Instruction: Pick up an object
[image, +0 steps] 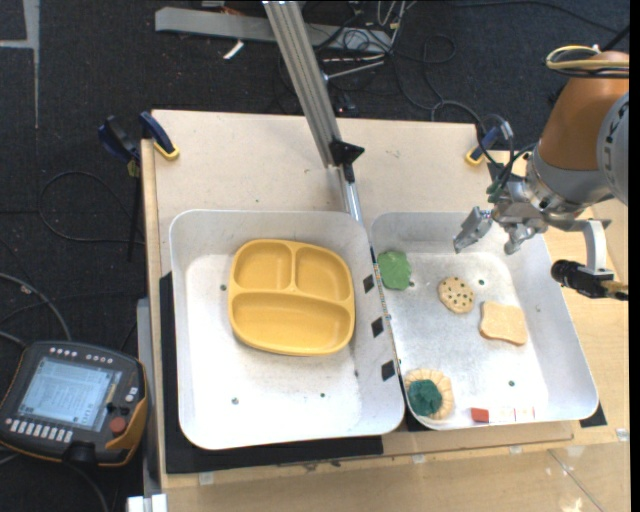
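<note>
A pale bench (260, 160) over dark carpet bears two white bins; my claw (497, 232) hangs above the far edge of the right bin (560, 380), its fingers spread wide with nothing between them. Just below it lies a spotted cookie (456, 295), the closest thing to take. Beside the cookie sit a toast slice (503, 324) and a green lump (394, 269). A yellow tray (293, 297) fills the left bin (200, 400), likely too broad for me.
</note>
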